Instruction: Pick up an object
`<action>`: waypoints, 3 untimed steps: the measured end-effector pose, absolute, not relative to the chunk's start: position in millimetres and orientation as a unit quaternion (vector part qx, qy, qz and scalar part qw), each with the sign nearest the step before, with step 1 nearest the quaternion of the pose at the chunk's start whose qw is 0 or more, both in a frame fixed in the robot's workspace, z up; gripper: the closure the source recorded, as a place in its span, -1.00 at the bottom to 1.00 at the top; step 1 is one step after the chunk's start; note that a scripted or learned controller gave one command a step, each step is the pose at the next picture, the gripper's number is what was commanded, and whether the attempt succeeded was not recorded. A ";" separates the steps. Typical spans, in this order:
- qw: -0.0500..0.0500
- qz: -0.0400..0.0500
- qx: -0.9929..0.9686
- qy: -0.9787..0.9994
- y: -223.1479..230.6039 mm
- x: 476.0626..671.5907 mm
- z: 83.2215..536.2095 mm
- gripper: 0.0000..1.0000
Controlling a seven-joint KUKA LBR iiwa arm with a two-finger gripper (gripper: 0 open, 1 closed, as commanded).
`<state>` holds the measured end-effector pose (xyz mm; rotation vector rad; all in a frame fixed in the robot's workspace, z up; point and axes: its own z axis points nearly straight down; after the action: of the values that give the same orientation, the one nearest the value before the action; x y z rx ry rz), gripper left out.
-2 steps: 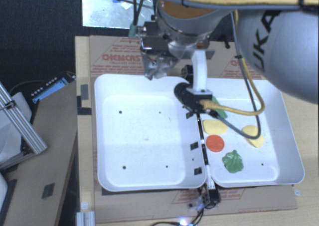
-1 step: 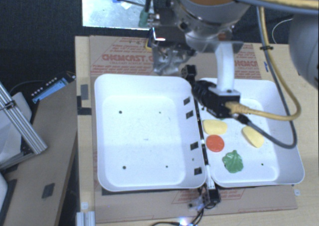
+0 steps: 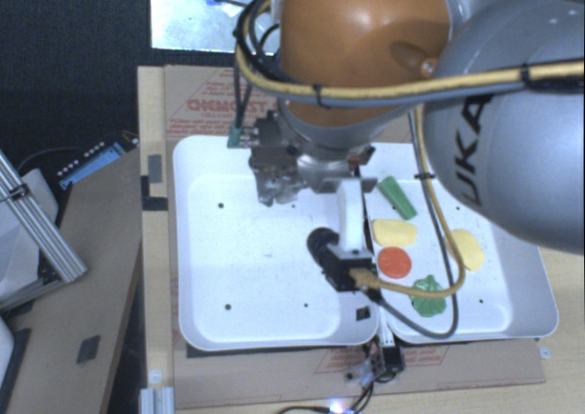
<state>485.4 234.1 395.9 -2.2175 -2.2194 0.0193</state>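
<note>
We see the grey arm with orange band [image 3: 366, 28] reaching over both bins. Its two-finger gripper [image 3: 274, 182] hangs over the far right part of the left shallow white bin [image 3: 228, 266]. We cannot tell whether it is wide, narrow or holding anything. Pickable things all lie in the right shallow white bin [image 3: 523, 310]: a green oblong block [image 3: 398, 197], a pale yellow flat piece [image 3: 393, 232], an orange-red round disc [image 3: 395, 262] just beneath it, a second yellow piece [image 3: 467, 249] and a green crumpled lump [image 3: 428, 297].
</note>
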 end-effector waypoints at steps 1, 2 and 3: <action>-0.002 -0.007 -0.705 -0.709 234.2 486.8 511.7 1.00; 0.002 0.006 -0.707 -0.708 234.1 485.2 375.5 1.00; 0.002 0.005 -0.707 -0.708 233.9 485.2 265.3 1.00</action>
<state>485.2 233.9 265.3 -2.2174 -2.2204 0.0154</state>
